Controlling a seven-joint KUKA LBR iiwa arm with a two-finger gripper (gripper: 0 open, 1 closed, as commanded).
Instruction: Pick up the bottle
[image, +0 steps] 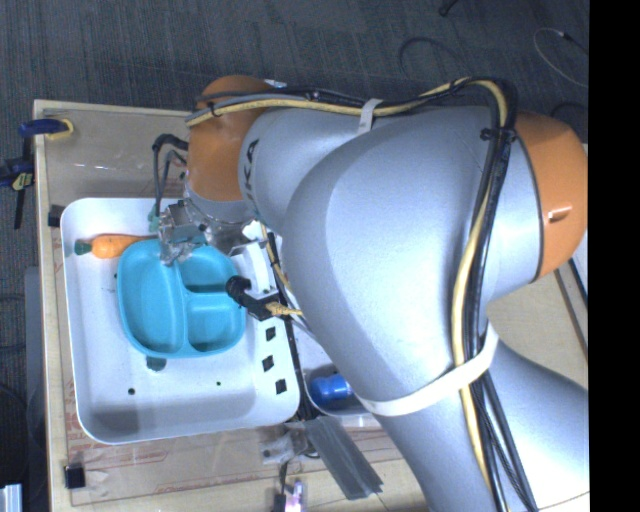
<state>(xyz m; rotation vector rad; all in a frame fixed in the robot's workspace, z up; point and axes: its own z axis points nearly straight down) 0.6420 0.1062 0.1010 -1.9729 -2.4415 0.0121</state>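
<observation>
The tool (172, 240), finger state indeterminate, hovered over the blue tray (180, 300) at the left bin's (100, 400) twelve o'clock. The bottle (330, 388) lay at four o'clock in the other bin; a good pick would likely require retargeting there.

A pale wooden counter (110, 125) stands on dark grey carpeted floor (120, 45), which fills the top and left of the view. Blue clamps (35, 128) grip the counter's far left corner, up and left of the jaws. Thin cables, possibly, loop on the floor at upper right (560, 45)
</observation>
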